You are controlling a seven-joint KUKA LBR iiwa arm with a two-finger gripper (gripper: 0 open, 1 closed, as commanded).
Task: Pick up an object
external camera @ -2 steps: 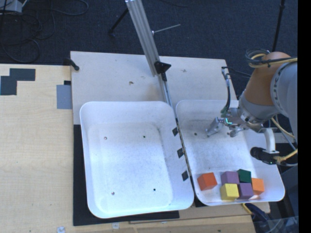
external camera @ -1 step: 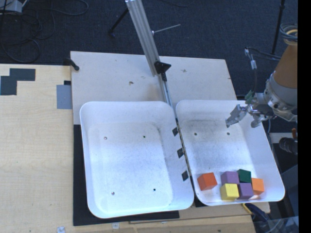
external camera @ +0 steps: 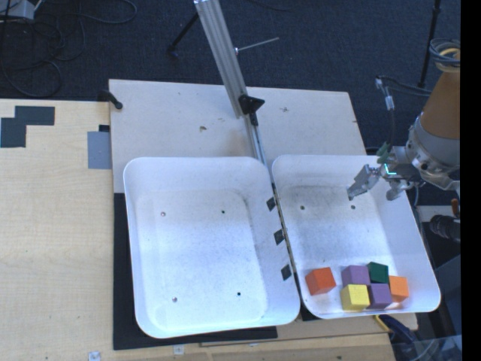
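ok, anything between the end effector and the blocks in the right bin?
Nothing visible. The end effector hangs over the right white bin's bare upper floor; the small coloured cubes cluster at its near edge, with open floor between.

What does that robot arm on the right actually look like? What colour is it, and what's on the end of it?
The arm is grey, round and thick, with an orange band above the wrist. Its wrist is a wider grey collar showing a small teal light. At the end sits a gripper with two slim grey metal fingers. A thin cable runs near the arm's upper part. I can make out no lettering or logos.
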